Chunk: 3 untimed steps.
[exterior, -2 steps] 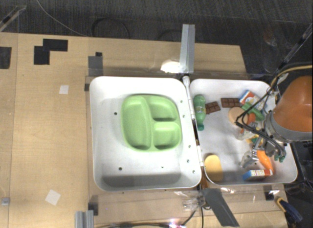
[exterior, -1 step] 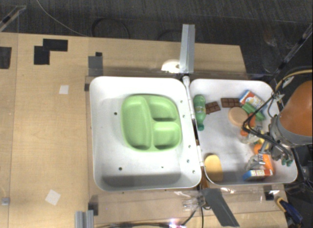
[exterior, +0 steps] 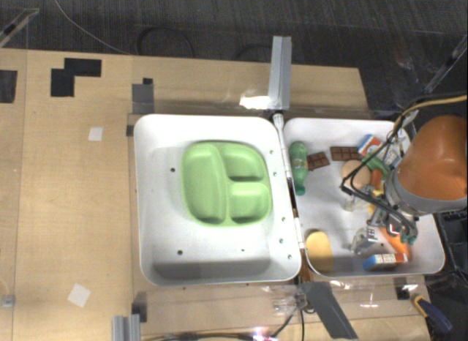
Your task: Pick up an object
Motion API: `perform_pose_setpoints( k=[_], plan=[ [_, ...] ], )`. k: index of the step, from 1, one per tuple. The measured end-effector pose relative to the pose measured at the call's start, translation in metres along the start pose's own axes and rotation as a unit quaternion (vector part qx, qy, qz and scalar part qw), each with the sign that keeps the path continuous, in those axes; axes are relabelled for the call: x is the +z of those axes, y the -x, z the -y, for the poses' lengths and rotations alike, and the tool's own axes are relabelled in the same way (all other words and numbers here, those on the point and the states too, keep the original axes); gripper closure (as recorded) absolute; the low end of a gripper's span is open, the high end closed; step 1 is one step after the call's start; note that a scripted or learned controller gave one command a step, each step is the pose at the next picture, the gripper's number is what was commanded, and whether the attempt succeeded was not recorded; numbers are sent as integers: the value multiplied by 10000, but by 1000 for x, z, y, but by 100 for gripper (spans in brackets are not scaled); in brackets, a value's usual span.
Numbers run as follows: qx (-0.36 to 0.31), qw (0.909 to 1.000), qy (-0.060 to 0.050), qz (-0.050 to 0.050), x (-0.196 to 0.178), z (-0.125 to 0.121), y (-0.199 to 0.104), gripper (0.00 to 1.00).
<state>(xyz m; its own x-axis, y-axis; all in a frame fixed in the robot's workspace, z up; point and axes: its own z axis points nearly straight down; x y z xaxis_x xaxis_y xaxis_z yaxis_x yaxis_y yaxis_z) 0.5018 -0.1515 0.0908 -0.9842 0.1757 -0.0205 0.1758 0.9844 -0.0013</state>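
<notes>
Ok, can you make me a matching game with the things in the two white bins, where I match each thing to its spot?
Things:
1. green divided plastic tray
2. green plastic bottle
3. round yellow ball-shaped object
4. two flat brown rectangular pieces

Places:
A. near front corner of the right bin, by the divider
B. middle of the left bin
C. toward the back of the right bin, just right of the bottle
D. along the right bin's left wall

Pairs: 1-B, 2-D, 3-A, 4-C
</notes>
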Motion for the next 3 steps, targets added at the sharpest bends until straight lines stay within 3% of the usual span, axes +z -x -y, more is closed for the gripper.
perform_pose_setpoints(
  k=[1,2,3],
  plan=[
    [178,9998,7,-18,2,-13,52,0],
    [-125,9999,5,-12,1,14,15,0],
    [-153,9998,-3,82,-14,13,21,100]
  ],
)
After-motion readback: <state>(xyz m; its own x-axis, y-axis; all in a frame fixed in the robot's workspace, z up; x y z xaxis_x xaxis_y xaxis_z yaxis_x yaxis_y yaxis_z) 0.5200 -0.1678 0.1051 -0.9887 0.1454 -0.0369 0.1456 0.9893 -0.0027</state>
